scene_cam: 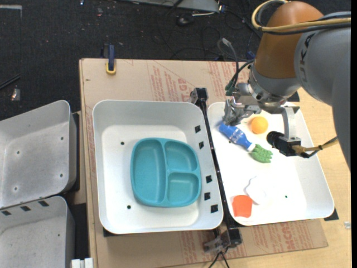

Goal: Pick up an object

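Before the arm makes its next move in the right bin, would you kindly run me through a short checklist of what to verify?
1. Gripper over the right white bin, at its far left corner: ok.
2. Object between the fingers: cannot tell; the wrist hides them.
3. Nearest target, the blue plastic bottle, lies flat just below the gripper: ok.
4. Small orange ball sits close beside the bottle, may get bumped: not ok.
5. Green bumpy toy touching the bottle's near end: cannot tell.
6. Teal divided plate in the left white bin, out of the way: ok.
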Action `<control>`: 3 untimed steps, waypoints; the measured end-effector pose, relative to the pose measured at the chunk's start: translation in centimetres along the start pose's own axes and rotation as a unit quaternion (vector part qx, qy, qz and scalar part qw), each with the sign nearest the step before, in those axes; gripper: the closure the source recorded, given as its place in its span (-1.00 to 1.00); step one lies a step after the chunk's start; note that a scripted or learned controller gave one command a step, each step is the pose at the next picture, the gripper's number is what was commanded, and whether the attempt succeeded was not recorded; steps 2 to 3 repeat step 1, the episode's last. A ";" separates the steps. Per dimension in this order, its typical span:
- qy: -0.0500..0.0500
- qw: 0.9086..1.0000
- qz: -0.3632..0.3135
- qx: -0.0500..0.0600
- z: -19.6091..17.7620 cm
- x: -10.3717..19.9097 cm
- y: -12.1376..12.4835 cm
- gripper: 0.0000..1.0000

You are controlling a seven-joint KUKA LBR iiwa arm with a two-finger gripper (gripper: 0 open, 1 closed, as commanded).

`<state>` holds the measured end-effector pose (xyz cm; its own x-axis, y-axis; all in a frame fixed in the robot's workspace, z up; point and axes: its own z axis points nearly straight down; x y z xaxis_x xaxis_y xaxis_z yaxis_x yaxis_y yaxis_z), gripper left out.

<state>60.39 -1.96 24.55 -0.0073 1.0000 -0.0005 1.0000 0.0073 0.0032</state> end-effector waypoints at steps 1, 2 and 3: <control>0.001 1.000 0.000 0.001 1.3 5.7 1.0 1.00; 0.001 1.000 0.000 0.001 1.3 5.7 1.0 1.00; 0.001 1.000 0.000 0.001 1.3 5.7 1.0 1.00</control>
